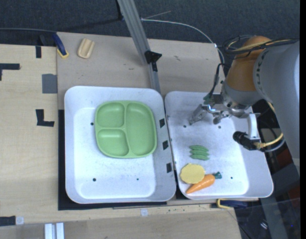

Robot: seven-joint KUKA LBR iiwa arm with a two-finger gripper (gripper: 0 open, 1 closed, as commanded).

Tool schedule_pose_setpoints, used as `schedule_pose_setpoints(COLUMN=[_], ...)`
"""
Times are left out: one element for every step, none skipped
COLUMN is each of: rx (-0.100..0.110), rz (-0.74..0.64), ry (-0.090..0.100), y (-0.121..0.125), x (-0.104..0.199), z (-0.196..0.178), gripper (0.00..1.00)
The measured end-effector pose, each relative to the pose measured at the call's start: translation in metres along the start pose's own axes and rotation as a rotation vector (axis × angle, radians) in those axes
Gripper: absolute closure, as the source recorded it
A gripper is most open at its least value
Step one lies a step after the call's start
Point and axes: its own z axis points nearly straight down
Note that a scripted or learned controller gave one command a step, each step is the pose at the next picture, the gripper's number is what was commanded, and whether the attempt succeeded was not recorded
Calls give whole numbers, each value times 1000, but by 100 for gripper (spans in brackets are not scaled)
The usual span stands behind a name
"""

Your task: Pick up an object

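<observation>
From my feed, nearest the camera along the bottom of the right bin point(252, 183) I see an orange toy carrot point(201, 183) with a small green top, lying at a slant by the bin's front wall. Touching its upper left end is a round yellow disc point(192, 173), a flat toy piece. Just above those two, still in the right bin's near half, lies a green pea pod point(198, 152), apart from the disc by a small strip of white floor.

In the left bin point(78, 183) I have a light green divided plate point(126, 129) with three compartments, sitting in the upper middle of that bin, its right edge close to the wall shared with the right bin.

Farther back in the right bin, the gripper point(206, 114) hangs over the bin's upper half, well apart from the pea pod, carrot and disc. Its metal fingers point(197, 116) point toward the left, and they look spread a little with nothing between them, though the view is too coarse for me to be sure of how they stand, so I cannot tell. Behind it the orange band point(241, 71) and the grey arm point(279, 78) come in from the right.

Beyond the bins, on the wooden bench point(108, 59), a grey metal pole point(135, 24) rises at a slant, and a small tan object point(85, 48) lies near the far left corner beside a blue and yellow piece point(60, 45)
</observation>
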Motion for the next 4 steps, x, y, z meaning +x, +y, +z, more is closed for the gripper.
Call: schedule_pose_setpoints(rx=[-5, -10, -11, -4], rz=[0, 1, 1, -3], ry=[-1, -1, -1, 1], y=[1, 3, 4, -12], x=[0, 2, 2, 54], z=[-14, -56, -105, -96], gripper=[100, 100, 100, 100])
